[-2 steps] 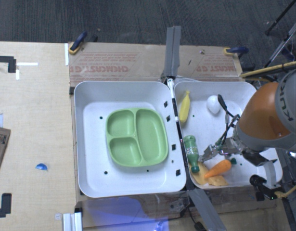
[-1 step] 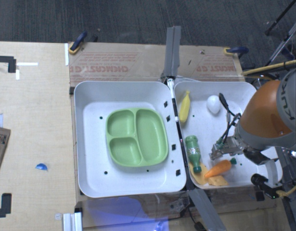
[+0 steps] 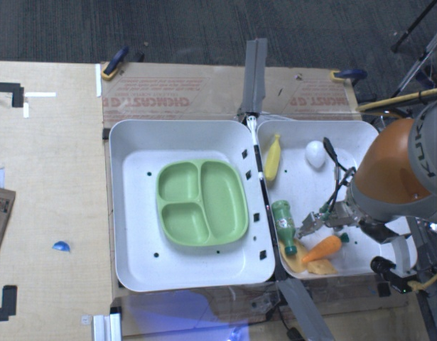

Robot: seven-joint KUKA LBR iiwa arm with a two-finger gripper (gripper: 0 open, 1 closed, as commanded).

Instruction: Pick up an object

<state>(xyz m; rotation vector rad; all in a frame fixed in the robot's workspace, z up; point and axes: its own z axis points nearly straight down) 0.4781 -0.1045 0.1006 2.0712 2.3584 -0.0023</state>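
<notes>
My gripper [image 3: 312, 223] hangs low in the right bin [image 3: 360, 130], at the end of the grey arm with the orange band [image 3: 390, 163]. It sits just right of a green bottle [image 3: 283, 222] that lies along the bin's left wall. An orange carrot [image 3: 323, 248] lies just below the gripper, and a flat yellow piece [image 3: 317, 266] lies by the carrot at the front edge. Farther back are a yellow banana [image 3: 273, 158] and a small white ball [image 3: 315, 153]. I see nothing held in the gripper.
The left bin [image 3: 133, 212] holds a green divided plate [image 3: 202, 202]. A grey divider post [image 3: 254, 77] stands behind the seam between the bins. Cardboard [image 3: 175, 91] lies behind both bins. Cables [image 3: 337, 180] trail along the wrist.
</notes>
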